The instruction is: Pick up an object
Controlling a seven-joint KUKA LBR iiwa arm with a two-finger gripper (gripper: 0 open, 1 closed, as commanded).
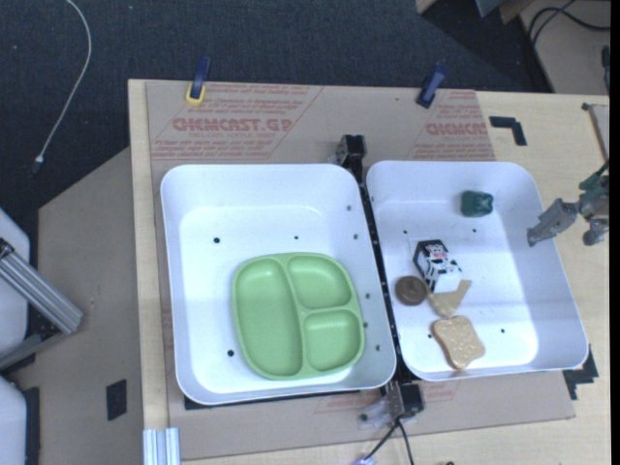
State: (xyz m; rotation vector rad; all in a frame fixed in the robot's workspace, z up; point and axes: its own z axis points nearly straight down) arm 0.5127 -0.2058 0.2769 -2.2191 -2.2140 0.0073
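Observation:
The right bin [542,289] holds several small items. A dark green lump [476,202] lies near its far side. A black and white block [435,263] sits in the middle, with a brown round disc [412,291], a tan wedge [449,303] and a toast-shaped slice [458,342] nearer the front. My gripper [563,237] hovers over the bin's right rim, open, with nothing between its fingers. It is to the right of the green lump and apart from every item.
The left bin [194,260] holds a light green divided plate [295,313]. A black clamp [352,148] joins the bins at the back and another [407,397] joins them at the front. Blue clips [431,85] pin the cardboard base.

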